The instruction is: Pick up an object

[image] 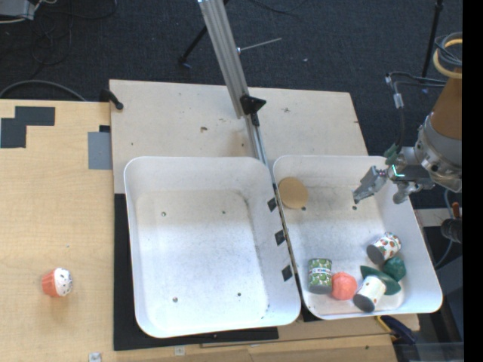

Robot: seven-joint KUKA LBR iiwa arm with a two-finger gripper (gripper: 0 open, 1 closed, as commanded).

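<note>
My gripper (pixel 383 186) hangs over the right bin's (pixel 332 173) far right part, fingers spread apart and holding nothing. The nearest cluster lies toward the near edge from me: a cup (pixel 370 292) on its side, a red ball (pixel 344 286), a green can (pixel 320 274). A tan disc (pixel 293 193) sits well to my left.

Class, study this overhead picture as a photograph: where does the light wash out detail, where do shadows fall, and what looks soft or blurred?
In the camera view, both white bins are bright and nearly washed out, speckles showing faintly; the brown disc throws a soft shadow to its right; the gripper looks slightly blurred, its fingers indistinct; the dark floor keeps little detail; the small objects around the green can are soft-edged but readable.
</note>
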